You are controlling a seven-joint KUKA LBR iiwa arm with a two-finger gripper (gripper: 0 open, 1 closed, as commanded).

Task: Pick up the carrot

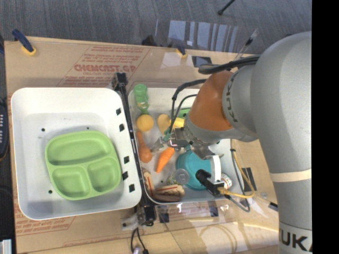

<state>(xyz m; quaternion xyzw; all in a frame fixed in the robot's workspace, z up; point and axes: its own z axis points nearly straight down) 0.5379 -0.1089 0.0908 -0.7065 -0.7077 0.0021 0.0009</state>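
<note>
grey arm [280,105] over right bin [159,95] holding carrot [163,159]; left bin [32,105] holds green tray [82,164]; end effector [172,139] state unclear.

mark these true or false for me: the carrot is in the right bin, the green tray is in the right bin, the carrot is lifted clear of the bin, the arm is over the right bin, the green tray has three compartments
1. The carrot is in the right bin. True.
2. The green tray is in the right bin. False: it lies in the left bin.
3. The carrot is lifted clear of the bin. False: it lies low in the bin among the other items, beside the teal cup.
4. The arm is over the right bin. True.
5. The green tray has three compartments. True: one long section and two smaller ones.
</note>
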